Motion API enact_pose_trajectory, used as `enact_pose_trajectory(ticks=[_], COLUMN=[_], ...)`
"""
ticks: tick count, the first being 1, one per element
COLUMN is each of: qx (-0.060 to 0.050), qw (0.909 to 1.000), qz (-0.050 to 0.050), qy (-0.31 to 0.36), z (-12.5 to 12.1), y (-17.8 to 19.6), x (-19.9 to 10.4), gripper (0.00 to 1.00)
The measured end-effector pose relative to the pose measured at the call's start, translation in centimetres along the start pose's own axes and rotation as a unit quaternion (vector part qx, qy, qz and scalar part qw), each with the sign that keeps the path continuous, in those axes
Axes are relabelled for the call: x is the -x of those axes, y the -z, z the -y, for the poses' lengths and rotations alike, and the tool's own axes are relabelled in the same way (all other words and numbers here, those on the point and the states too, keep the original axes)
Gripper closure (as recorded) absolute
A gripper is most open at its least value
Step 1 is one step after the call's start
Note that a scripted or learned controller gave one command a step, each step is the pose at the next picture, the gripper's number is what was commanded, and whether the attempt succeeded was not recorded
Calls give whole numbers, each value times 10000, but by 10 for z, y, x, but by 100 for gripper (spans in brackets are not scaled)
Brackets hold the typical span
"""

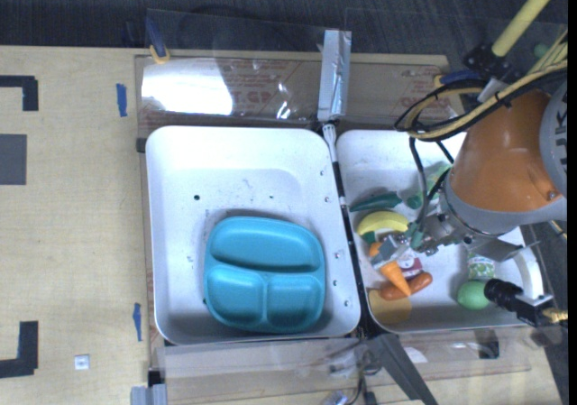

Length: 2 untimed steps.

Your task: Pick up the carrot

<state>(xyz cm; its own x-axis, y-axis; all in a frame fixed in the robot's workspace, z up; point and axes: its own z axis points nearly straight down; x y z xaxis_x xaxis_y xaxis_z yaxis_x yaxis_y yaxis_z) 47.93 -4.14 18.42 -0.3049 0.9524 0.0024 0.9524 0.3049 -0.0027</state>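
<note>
The carrot lies in the right bin, toward its near left part, an orange taper pointing roughly left and away among a small heap of toy foods. Just to its right, touching or nearly so, is a red-orange piece, too small to name with certainty. Just beyond the carrot sits a yellow banana, and beyond that a dark green vegetable lies across the bin floor. At the bin's near left corner an amber, half-transparent round thing rests against the wall. Further right, near the front wall, is a light green round fruit.

The pincer hangs over the heap, just right of the banana and a little beyond the carrot. Its metal parts are crowded with cables and clutter, and I cannot tell how the jaws stand, nor whether anything lies between them. Above it rises the arm's orange band, large in the view, with black and yellow cables looping off to the far right.

The left bin stands side by side with the right one, their walls touching along the middle. In its near half lies a blue compartment tray, turned bottom up as far as can be judged. Both bins rest on a pale wooden worktop that bears black corner marks and bits of blue tape.
</note>
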Motion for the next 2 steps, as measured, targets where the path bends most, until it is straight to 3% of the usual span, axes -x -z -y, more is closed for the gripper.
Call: enact_pose_trajectory(ticks=[1, 2], qx=[4, 18], qw=[9967, 9931], qz=[4, 13], qy=[814, -1176], z=[6, 12], y=[0, 0], x=[20, 36], gripper=[0, 0])
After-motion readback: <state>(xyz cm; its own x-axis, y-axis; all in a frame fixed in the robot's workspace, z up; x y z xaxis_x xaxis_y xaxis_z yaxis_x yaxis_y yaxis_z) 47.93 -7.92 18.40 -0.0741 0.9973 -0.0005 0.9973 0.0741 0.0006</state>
